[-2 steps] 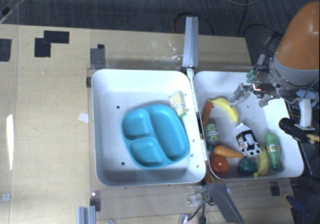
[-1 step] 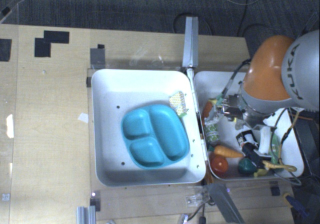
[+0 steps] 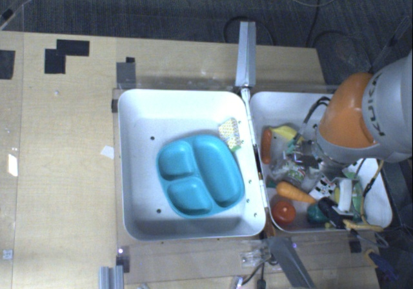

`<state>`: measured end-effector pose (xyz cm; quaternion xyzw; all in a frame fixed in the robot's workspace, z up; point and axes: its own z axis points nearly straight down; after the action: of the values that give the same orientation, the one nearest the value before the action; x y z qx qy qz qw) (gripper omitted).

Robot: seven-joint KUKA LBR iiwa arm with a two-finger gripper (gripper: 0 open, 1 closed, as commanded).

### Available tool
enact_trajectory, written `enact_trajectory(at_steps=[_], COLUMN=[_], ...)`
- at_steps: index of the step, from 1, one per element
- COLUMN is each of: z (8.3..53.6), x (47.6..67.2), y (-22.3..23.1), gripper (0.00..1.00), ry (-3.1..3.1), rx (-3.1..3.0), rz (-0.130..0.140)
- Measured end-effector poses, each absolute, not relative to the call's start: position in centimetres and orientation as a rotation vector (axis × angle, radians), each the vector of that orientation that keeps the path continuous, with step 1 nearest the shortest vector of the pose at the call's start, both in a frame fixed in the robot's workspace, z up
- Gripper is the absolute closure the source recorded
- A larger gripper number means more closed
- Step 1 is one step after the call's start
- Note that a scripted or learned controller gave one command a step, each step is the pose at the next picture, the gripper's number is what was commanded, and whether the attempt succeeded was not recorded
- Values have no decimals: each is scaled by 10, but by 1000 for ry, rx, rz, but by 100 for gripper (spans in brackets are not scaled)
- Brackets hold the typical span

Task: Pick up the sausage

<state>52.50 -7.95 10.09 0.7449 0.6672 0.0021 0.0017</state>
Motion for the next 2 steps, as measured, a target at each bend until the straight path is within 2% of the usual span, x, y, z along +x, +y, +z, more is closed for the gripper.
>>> enact_trajectory(at_steps=[1,2], z=[89,87], x=[588,667], y=[-111,-161], gripper=[0,0], ry=[2022,2125], rx=[2392,2306], rz=[15,6])
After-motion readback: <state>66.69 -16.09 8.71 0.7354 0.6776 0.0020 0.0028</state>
